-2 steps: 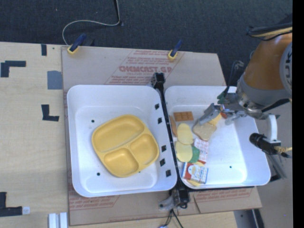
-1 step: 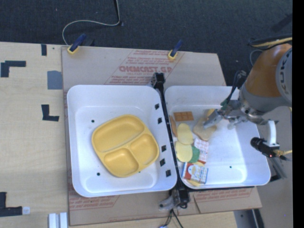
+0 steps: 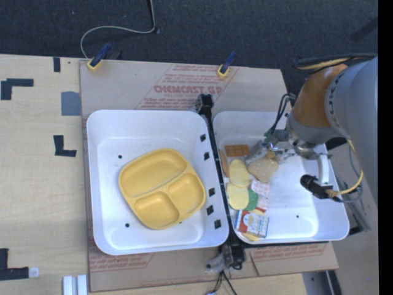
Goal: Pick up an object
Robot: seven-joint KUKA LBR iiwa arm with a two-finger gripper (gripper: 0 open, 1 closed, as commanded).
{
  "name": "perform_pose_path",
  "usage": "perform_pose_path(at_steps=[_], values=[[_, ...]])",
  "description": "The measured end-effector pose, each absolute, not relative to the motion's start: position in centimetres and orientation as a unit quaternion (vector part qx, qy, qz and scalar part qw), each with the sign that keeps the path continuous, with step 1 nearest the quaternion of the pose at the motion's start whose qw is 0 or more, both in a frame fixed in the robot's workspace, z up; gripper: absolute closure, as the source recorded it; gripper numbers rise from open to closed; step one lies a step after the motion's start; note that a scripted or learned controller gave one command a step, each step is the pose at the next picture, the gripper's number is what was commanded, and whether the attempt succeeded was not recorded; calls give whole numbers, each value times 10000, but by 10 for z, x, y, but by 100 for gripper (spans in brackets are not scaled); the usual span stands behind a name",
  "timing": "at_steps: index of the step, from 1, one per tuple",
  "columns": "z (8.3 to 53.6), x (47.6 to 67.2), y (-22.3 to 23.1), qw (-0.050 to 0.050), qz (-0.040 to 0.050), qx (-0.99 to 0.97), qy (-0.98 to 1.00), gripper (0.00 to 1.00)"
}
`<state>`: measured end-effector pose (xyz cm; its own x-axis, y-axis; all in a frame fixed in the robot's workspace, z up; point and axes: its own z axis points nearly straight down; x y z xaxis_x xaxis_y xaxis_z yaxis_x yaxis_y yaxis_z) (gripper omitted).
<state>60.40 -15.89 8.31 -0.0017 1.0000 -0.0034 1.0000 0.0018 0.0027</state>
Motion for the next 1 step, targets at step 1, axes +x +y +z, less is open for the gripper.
perform_pose_path(at_steps=[1], values=[[86,666,-115,-15,-95,7037,7105,0]])
